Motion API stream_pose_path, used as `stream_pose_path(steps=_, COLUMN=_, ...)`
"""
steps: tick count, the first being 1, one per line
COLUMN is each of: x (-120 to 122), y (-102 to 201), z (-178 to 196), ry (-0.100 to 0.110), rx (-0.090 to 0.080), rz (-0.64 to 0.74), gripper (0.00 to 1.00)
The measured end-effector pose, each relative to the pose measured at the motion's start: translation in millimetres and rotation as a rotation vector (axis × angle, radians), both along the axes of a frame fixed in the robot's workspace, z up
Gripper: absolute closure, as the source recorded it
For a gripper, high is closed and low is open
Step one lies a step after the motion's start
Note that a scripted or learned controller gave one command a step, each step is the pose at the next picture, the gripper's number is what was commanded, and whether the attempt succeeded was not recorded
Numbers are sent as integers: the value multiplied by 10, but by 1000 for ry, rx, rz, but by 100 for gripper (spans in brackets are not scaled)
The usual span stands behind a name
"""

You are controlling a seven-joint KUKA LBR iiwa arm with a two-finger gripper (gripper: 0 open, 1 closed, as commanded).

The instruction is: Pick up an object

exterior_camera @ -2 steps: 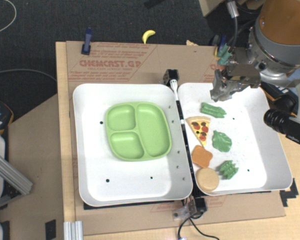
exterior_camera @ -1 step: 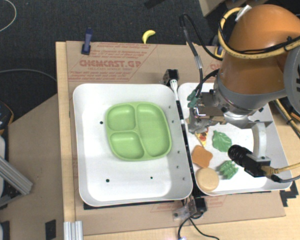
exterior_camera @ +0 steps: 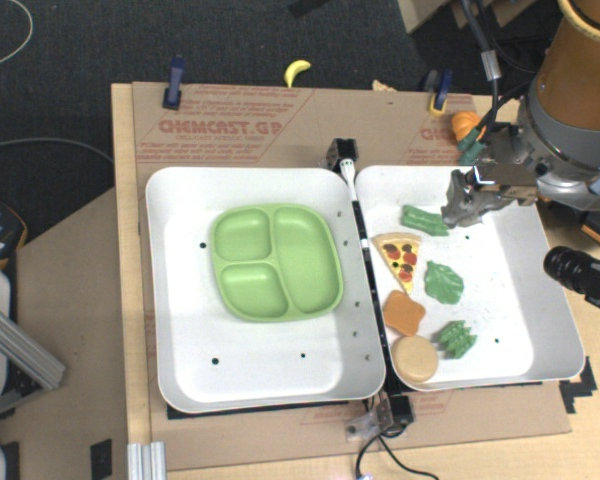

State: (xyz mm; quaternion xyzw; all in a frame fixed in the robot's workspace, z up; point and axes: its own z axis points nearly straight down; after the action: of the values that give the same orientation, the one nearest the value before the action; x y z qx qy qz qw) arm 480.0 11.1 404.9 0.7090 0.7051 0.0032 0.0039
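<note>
Two shallow white bins sit side by side on a cardboard sheet (exterior_camera: 280, 118). The left bin (exterior_camera: 180, 298) holds one item, a green divided plate (exterior_camera: 277, 262) with three compartments, set near the bin's centre with bare white floor on all sides. The right bin (exterior_camera: 540, 298) holds six toy food items: one green bean-like piece (exterior_camera: 423, 220), one pizza slice (exterior_camera: 399, 257), one leafy green piece (exterior_camera: 443, 282), one orange nugget-like piece (exterior_camera: 403, 314), one round tan disc (exterior_camera: 416, 358) and one small green floret (exterior_camera: 456, 340). All six lie in the bin's left half, the pizza slice, nugget and disc close to the wall shared with the left bin; the right half is bare floor. The gripper (exterior_camera: 464, 208) is over the upper part of the right bin, just beside the right end of the bean-like piece; whether its fingers are apart or together cannot be told, and nothing is visibly held. Outside the bins, one yellow banana toy (exterior_camera: 296, 71) and one orange toy (exterior_camera: 464, 124) lie by the far edge.
</note>
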Motion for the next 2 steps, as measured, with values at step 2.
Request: stream_pose_path(steps=2, x=-17, y=572, z=-313, ry=21, rx=-1, rz=5, gripper=100)
